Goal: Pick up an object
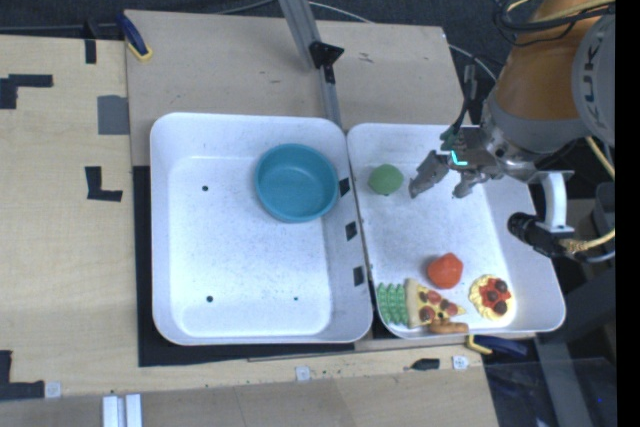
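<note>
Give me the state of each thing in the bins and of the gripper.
Bowl: upright, in the left bin.
Green ball: resting in the right bin, apart from the gripper.
Tomato: resting, untouched.
Toy foods: lying along the near rim.
Gripper: open, holding nothing, above the right bin.

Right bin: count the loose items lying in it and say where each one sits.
4. A green ball near the far-left corner, a red ball toward the near side, a pizza slice at the near edge, and a small round tart at the near-right corner. None looks hidden.
</note>
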Controlling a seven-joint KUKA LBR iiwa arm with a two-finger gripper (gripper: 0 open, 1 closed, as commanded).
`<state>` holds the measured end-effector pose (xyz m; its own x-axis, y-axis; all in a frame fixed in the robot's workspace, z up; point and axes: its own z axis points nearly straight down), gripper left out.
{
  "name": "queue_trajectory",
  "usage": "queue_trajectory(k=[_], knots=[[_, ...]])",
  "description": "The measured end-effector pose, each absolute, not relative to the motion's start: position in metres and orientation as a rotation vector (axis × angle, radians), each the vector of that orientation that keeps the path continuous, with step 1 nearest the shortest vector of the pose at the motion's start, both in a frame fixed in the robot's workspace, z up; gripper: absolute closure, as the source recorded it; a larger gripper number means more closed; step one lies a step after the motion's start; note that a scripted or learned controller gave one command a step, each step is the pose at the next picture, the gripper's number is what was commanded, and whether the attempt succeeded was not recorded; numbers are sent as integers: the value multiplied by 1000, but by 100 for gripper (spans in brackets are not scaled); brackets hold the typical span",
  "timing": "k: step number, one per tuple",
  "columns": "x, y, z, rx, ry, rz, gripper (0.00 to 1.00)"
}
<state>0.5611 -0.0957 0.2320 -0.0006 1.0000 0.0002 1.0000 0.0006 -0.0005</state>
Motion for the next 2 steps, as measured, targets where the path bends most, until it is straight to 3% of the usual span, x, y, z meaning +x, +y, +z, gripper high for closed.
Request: queue_trajectory(k=[1,2], knots=[[561,-96,232,-2220,-2222,0,0],[562,-93,189,-2218,-2220,4,0]])
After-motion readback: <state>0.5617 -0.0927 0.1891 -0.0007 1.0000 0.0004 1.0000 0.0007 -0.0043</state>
